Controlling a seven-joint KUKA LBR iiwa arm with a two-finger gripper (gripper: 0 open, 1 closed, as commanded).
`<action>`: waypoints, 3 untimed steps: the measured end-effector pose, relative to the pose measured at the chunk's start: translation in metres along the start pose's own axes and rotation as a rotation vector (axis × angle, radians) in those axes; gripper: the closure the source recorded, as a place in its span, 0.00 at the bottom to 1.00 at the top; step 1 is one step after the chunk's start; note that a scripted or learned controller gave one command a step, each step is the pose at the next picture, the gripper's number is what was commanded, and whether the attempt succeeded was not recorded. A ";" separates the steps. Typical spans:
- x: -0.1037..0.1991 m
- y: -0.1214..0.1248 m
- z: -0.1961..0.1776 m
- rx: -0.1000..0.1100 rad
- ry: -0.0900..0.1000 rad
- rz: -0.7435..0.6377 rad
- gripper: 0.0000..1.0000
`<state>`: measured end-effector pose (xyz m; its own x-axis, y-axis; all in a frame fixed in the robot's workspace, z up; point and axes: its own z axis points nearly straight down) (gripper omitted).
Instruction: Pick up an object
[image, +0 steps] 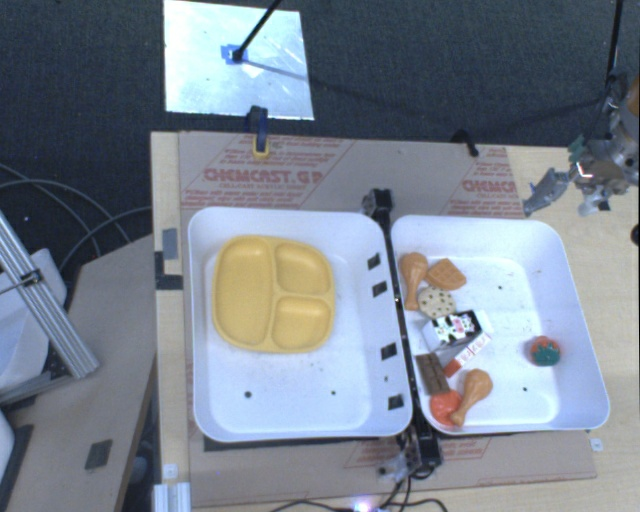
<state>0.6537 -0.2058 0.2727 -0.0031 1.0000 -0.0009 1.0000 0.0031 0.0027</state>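
Status of the pick: not begun, in my judgement. Every candidate item lies in the right bin (560, 250), and nothing is lifted.

The gripper (590, 180) sits at the far right of my view, above and outside the upper right corner of that bin, over the bare surface (420, 165). It is well apart from all the items. At this range the jaws are small and blurred; I cannot tell whether they are released or clenched. I see nothing in them and nothing touching them.

Contents of the right bin, as I read them:
- A cluster along the left wall: a drumstick-shaped toy (412, 272), an orange wedge (446, 274), a speckled cookie (435, 301), a black-and-white carton (455, 326), a brown bar (432, 372) and a second drumstick (462, 395) near the lower left corner. Several touch or overlap.
- A red-and-green toy (544, 350), perhaps a tomato or strawberry, alone near the right wall.

The left bin (300, 410) holds a yellow divided tray (272, 292), lying flat.

Remaining work: travel over the bin, descent, closure on one item, lift. I judge the lone red-and-green toy the cleanest target, since it has clear floor all round it; the crowded cluster risks a fouled or double grasp.
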 end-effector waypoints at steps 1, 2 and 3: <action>0.000 -0.067 0.064 0.010 0.003 0.004 0.00; 0.126 -0.079 0.139 0.009 0.008 -0.011 0.00; 0.108 -0.040 0.190 0.002 0.000 -0.002 0.00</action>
<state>0.6134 -0.0978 0.0821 -0.0054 1.0000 -0.0007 1.0000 0.0054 0.0009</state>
